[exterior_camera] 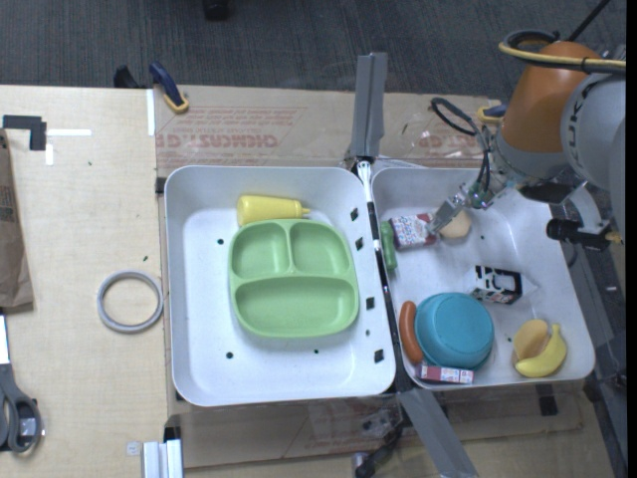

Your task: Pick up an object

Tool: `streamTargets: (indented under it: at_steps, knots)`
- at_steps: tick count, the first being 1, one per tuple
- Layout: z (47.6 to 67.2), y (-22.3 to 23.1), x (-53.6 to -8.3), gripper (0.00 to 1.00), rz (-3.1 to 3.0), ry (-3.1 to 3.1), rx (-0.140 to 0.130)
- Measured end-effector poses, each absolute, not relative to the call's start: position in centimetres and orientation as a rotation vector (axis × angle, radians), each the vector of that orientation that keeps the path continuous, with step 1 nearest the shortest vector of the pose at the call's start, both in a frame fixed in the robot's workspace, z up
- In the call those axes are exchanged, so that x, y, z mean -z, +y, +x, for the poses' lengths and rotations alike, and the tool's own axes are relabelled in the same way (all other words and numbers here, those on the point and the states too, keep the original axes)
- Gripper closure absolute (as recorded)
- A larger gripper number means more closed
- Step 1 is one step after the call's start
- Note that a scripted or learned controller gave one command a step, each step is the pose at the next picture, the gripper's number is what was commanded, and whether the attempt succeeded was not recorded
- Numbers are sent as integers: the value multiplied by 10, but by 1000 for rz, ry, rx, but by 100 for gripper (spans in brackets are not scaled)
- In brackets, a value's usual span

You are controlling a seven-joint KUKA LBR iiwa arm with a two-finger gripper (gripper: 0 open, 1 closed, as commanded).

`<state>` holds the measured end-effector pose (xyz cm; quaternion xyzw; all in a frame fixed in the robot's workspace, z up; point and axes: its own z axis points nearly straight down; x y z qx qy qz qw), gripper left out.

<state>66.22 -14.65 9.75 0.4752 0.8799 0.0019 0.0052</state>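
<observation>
My gripper reaches down into the back left part of the right bin. Its tip is right beside a small beige round object and close to a red-and-white packet on its left. Whether it touches either one is unclear at this size. Further forward in the same bin lie a blue bowl, a red sausage, a yellow banana, a black-and-white packet and a small flat red-and-white box. A green item rests against the left wall.
The left bin holds a green divided plate and a yellow bottle. On the bench to the left lie a grey ring and scissors. A blue clamp sits at the back.
</observation>
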Motion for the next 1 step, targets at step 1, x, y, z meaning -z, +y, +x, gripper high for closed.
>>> streamTargets:
  at_steps: [1]
  knots:
    - [662, -146, -97, 0, 1488, 2755, -6]
